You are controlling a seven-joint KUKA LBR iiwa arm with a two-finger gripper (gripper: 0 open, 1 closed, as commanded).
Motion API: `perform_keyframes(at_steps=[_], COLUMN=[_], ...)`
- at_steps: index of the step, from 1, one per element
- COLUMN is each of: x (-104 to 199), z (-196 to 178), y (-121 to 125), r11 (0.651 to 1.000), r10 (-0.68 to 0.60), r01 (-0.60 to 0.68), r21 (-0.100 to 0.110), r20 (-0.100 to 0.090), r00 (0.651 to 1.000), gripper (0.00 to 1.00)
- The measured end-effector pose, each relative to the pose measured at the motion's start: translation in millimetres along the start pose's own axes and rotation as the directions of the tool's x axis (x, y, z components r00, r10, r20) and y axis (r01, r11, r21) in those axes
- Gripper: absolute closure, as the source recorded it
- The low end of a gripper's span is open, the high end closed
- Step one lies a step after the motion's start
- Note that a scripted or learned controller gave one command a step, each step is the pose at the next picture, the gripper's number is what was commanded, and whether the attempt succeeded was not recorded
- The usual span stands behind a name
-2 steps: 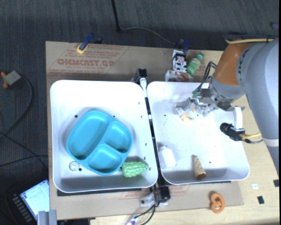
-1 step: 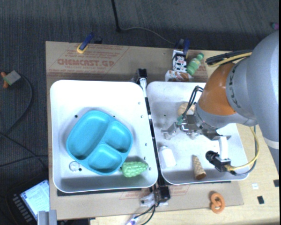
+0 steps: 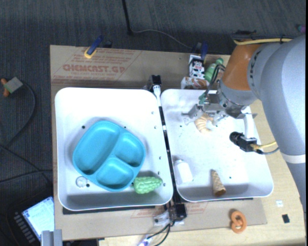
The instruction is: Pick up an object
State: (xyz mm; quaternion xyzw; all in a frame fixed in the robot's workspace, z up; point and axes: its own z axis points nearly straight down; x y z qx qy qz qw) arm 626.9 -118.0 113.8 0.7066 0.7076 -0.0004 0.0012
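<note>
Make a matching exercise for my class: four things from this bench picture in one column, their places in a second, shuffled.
Things:
1. blue divided plate
2. green bumpy toy
3. brown cone
4. orange ring

Places:
A. on the bench, in front of the bins
B. right bin, near front wall
C. middle of left bin
D. left bin, front right corner

Pairs: 1-C, 2-D, 3-B, 4-A
</note>
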Motion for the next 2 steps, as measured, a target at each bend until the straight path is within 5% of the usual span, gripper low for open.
perform_keyframes(at_steps=[1,2], x=[18,17], z=[24,12], y=[-50,-49], r11=[1.0,1.0], r10=[0.002,0.003], r01=[-0.002,-0.002], r21=[-0.013,-0.017], r20=[0.005,0.007], r00=[1.0,1.0], gripper=[0.0,1.0])
